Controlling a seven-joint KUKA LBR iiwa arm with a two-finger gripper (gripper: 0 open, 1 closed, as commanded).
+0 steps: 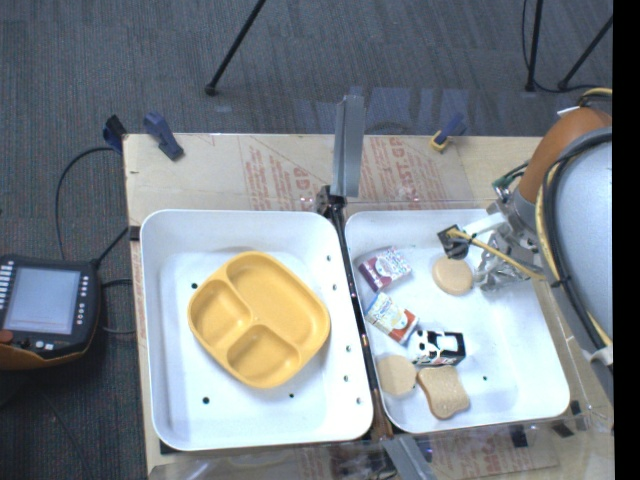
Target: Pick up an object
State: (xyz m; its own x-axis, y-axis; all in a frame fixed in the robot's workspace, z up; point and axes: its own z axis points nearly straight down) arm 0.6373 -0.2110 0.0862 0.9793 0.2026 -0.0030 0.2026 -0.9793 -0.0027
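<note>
- Where the arm reaches in at the right bin's (560, 368) far right corner, the gripper (478, 251) is seen low over the bin; whether its jaws are wide or narrow cannot be told.
- A round cookie (452, 275) is found just beside the gripper.
- Two small packets (385, 266) (389, 316) are placed near the bin's left edge.
- A black-and-white carton (440, 346), another cookie (397, 375) and a bread slice (443, 392) are gathered by its near edge.
- A yellow divided plate (259, 317) is set mid-way in the left bin (165, 368).
</note>
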